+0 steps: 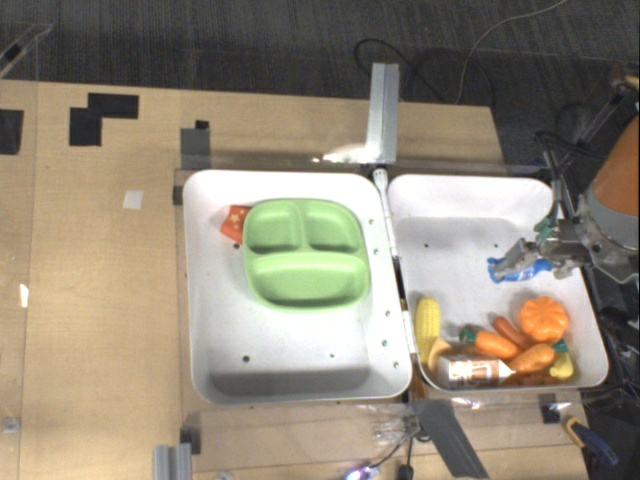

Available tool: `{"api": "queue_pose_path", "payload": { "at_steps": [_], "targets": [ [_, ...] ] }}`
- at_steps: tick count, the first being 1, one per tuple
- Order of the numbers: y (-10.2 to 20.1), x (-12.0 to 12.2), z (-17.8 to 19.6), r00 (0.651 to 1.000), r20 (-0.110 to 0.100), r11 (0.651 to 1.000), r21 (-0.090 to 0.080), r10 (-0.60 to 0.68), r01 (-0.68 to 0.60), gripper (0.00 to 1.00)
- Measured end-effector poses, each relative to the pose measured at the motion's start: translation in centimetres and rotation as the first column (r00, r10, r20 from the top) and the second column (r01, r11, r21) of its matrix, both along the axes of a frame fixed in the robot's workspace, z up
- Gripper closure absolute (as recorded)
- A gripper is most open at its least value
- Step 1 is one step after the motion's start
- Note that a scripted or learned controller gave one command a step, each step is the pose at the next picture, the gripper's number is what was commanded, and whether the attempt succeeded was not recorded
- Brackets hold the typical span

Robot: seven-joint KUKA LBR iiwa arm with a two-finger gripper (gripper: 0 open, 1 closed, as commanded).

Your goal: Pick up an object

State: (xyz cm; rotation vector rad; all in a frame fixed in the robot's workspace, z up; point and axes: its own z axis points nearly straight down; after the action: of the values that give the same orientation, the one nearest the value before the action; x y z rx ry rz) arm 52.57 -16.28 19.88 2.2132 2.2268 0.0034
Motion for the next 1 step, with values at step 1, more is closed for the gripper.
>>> {"api": "queue_pose_path", "payload": {
  "at_steps": [1],
  "targets": [
    [-1.96,2.39,-10.32,0.977,0.003,0.977,0.001,-0.214,0.214,0.00]
  ]
}}
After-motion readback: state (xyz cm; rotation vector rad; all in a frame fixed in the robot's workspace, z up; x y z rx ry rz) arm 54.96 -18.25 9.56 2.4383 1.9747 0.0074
